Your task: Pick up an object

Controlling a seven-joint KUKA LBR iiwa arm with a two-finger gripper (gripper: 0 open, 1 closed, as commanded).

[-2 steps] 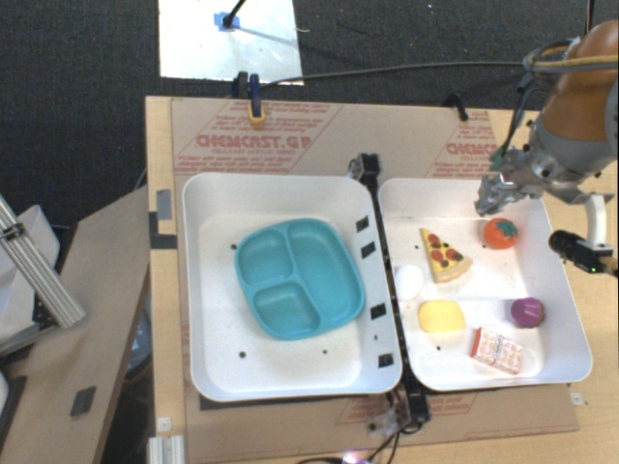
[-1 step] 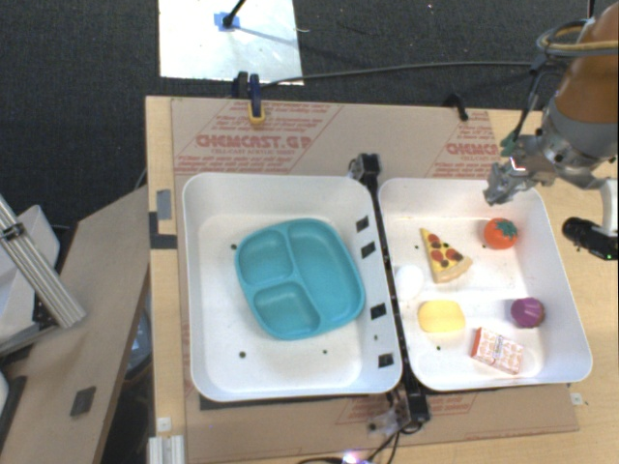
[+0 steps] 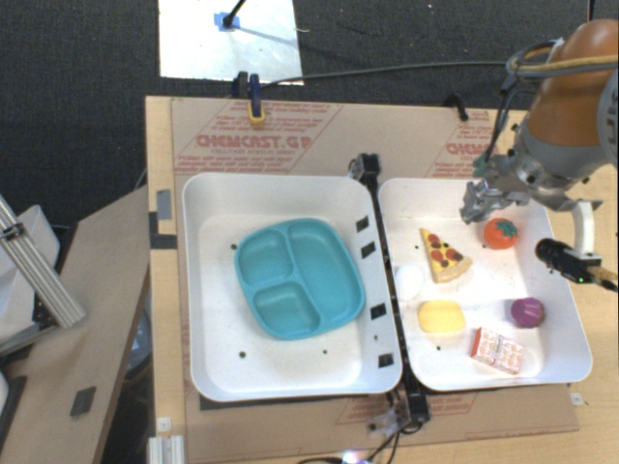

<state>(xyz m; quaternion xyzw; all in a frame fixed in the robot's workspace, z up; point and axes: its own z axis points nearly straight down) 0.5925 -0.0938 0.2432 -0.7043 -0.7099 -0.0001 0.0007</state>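
Observation:
In the right bin (image 3: 406, 201) lie several toy foods: a pizza slice (image 3: 444, 255), an orange tomato (image 3: 500, 233), a yellow lemon-shaped piece (image 3: 441, 317), a purple onion (image 3: 527, 311) and a small red-and-white carton (image 3: 497, 350). My gripper (image 3: 480, 203) hangs over the bin's far part, just left of and above the tomato, with the pizza slice a little in front of it. Nothing shows between its fingers.
The left bin (image 3: 208, 259) holds a teal divided plate (image 3: 298, 277). A black clip row (image 3: 372, 249) marks the seam between the bins. A black handle-like part (image 3: 566, 258) of the arm reaches over the right bin's right edge.

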